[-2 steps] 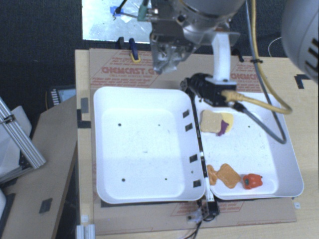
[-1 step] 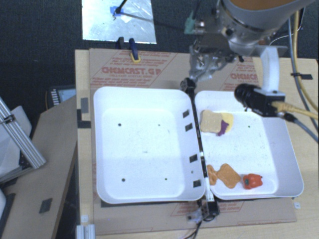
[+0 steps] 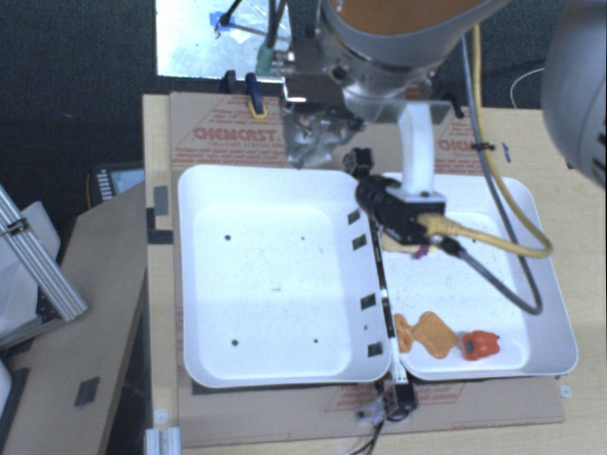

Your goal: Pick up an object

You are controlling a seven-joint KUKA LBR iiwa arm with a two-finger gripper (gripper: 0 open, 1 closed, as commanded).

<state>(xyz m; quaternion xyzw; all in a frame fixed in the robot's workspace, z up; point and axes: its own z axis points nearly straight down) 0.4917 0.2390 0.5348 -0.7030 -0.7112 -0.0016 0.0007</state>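
An orange, lumpy toy (image 3: 429, 334) lies at the front left of the right bin (image 3: 545, 301), with a small orange piece (image 3: 403, 331) touching its left side. A red pepper-like toy (image 3: 481, 345) sits just to its right. A small pale purple thing (image 3: 418, 251) peeks out near the left wall of the right bin, partly hidden by the robot's own hardware. My gripper (image 3: 309, 146) hangs above the back rim of the left bin (image 3: 204, 197), far from all these objects. I see nothing held in it.
The two white bins sit side by side on a cardboard sheet (image 3: 223, 131). A yellow cable (image 3: 503, 240) and a dark cable (image 3: 503, 287) loop over the right bin. A blue clamp (image 3: 254, 91) stands behind the left bin.
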